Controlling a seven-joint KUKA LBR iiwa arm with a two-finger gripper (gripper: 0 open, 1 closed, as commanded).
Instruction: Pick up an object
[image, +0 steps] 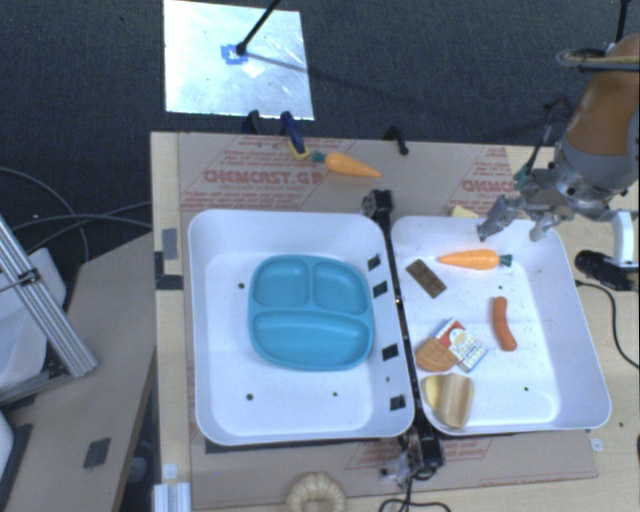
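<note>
The robot's gripper (518, 224) hangs with its two fingers spread apart and nothing between them, above the far edge of the right bin (560, 400). Just below it a toy carrot (470, 260) lies in that bin, near a chocolate bar (426, 278) and sausage (503, 324); the left bin (215, 400) holds a blue divided plate (310, 311).

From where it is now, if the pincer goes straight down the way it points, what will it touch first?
Probably the toy carrot in the right bin, or the bin floor right beside it. The pincer hangs open above the carrot's far side. Depth is unclear from this slanted view, so it could miss the carrot.
</note>
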